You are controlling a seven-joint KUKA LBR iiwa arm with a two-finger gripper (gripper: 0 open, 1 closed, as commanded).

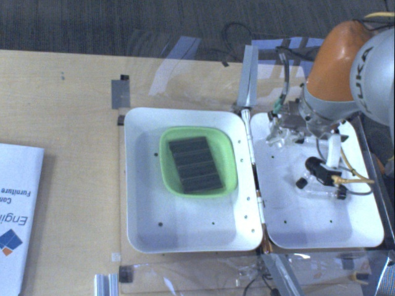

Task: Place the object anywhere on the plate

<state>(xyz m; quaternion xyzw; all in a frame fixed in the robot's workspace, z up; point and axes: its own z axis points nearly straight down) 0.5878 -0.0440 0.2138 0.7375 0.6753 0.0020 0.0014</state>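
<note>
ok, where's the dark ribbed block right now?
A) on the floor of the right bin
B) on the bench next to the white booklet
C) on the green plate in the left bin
C: the dark ribbed block lies flat inside the green plate, which sits in the left bin.

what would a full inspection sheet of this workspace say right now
Surface: pale wooden bench bearing a shallow white left bin and right bin, side by side.
Job's things: dark grey ridged rectangular block lies on the green square plate in the left bin.
Clutter: white printed booklet at the bench's left edge.
Grippers: two-finger gripper over the right bin's far side, apart from the plate.
Cables: black cable loop on the floor beyond the bench.
Surroundings: dark grey carpet.
</note>
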